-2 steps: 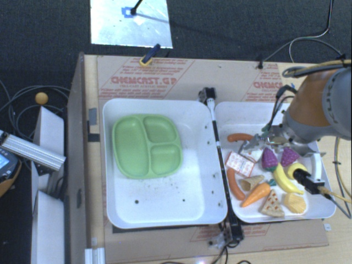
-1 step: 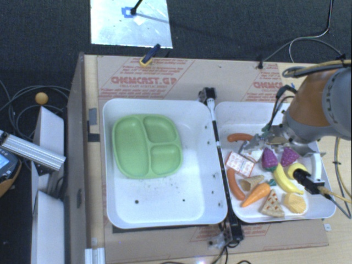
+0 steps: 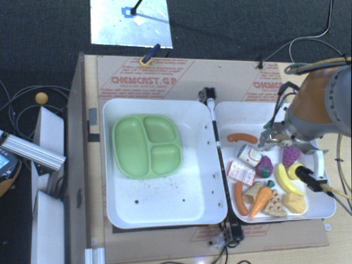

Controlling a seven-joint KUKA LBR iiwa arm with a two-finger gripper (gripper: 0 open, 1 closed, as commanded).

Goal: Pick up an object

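Nearest you, at the front of the right bin (image 3: 330, 205), lie an orange carrot (image 3: 262, 200), a waffle-patterned wedge (image 3: 276, 207) and a yellow piece (image 3: 296, 203). Your gripper (image 3: 269, 140) hangs low over the middle of that bin, the grey arm (image 3: 324, 106) with its orange band reaching in from the right; you cannot tell from this angle how far it is open or whether it has hold of anything. Just left of it lies a red sausage (image 3: 242, 138). Below it sit a small white carton (image 3: 249, 155), purple grapes (image 3: 264, 164) and a red-and-white box (image 3: 241, 174), with a banana (image 3: 287, 179) to the right. In the left bin (image 3: 124, 213) a green divided plate (image 3: 147, 146) lies flat.
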